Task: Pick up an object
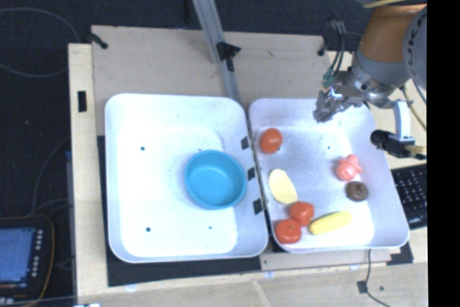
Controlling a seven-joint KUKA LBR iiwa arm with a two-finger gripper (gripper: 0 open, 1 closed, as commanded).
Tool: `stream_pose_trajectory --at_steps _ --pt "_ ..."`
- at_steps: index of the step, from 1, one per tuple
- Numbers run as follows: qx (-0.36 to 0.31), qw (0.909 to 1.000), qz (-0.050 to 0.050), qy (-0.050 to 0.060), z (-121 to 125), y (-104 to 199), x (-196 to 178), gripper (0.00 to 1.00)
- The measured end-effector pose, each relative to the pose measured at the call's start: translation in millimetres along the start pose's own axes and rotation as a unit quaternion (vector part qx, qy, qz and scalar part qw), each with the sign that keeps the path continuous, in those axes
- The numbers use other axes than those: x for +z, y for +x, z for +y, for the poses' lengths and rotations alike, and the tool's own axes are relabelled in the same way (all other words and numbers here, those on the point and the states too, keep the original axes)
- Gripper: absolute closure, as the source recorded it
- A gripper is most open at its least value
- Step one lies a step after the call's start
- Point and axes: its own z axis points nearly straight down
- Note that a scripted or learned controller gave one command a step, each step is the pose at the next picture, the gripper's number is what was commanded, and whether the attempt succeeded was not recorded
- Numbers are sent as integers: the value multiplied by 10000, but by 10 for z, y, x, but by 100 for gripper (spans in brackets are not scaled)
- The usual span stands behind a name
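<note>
Your claw [329, 108] hangs over the far edge of the right bin [381, 230], near its upper right corner; you cannot tell from this view how it is set, and nothing shows in it.

None of the objects is lifted; all lie on the bin floors. In the right bin you have an orange-red tomato-like ball [270, 141] near the far left side, close to the divider. Nearer you, a pale yellow oval piece [282, 186] lies by the left wall. Below it sit two red pieces, one [301, 212] just above the other [288, 230], close together. Beside them a yellow banana-shaped piece [330, 222] lies tilted. Toward the right wall you see a pink lumpy object [348, 167], and just below it a small dark brown ring, like a doughnut [356, 190].

The left bin [136, 226] holds a blue bowl [215, 178], upright, toward its right side.

Both bins sit on the desk [158, 54].
</note>
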Motion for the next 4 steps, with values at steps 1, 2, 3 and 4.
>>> stream_pose_trajectory --at_steps 1,2,3,4 --pt "-8 10000 -1 -3 -8 -22 -672 100" --pt "-9 10000 3 40 -41 578 -623 100" --pt "-9 10000 0 49 -21 1066 -440 100" --pt "-19 10000 11 57 11 1701 -395 100"
